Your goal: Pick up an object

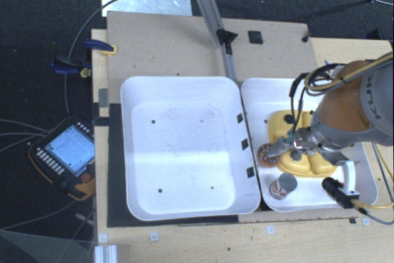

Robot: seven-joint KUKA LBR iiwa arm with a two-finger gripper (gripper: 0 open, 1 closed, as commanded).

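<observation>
In the right bin (258,101) lies a lumpy yellow object (282,124) that runs under the arm to the bin's front. Touching its left side is a small brown ring (268,156) with pale specks. A short grey-topped can with a red base (284,185) stands near the bin's front wall. My gripper (295,145) hangs low over the yellow object, right beside the brown ring. The wrist hides the middle of the yellow object.
The left bin (132,95) adjoins the right one along a shared wall with black clips (244,143). A slanted metal pole (209,6) crosses the back of the bench. A teach pendant (66,151) lies off the bench to the left.
</observation>
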